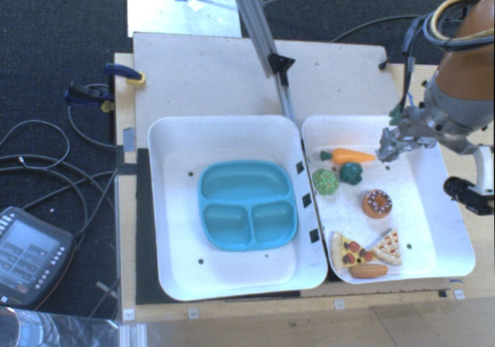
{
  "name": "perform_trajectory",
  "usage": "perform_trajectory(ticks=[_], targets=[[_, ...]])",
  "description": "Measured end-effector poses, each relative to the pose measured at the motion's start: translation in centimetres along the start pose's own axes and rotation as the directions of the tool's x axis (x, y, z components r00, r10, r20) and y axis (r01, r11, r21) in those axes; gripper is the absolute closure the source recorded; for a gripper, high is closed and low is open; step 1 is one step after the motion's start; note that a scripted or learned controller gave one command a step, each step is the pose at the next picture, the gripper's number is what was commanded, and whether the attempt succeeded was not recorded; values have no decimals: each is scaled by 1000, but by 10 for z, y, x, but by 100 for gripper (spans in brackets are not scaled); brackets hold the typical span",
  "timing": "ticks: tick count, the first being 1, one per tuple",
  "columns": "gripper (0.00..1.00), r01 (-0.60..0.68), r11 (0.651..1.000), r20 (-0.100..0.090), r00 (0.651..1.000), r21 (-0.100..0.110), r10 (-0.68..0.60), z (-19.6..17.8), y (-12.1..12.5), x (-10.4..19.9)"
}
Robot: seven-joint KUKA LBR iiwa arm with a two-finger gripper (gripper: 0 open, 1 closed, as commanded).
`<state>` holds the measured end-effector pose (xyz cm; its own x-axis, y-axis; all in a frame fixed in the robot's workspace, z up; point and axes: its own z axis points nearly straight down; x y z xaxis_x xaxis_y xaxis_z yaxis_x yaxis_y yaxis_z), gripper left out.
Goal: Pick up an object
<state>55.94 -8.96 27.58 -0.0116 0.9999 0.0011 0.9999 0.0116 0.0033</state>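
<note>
Toy foods lie scattered in the right shallow white bin [456, 249]: an orange plastic carrot with a green top [349, 156] near the far wall, a light green bumpy ball [326, 182] and a dark green broccoli piece [351, 174] just beside each other, a brown frosted doughnut [377, 204], and two pizza slices [371, 247] with a small hot dog [368, 270] at the near edge. The claw [389, 147] hangs just beside the carrot's tip; whether it is spread or closed cannot be told, and nothing shows pinched in it. A turquoise divided plastic tray [248, 205] sits in the left white bin [178, 260] on the table [209, 75].
</note>
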Motion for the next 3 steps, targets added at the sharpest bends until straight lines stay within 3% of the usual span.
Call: perform_trajectory(ticks=[3], targets=[[100,1,1000,-2,1000,1,-1,17,39,170]])
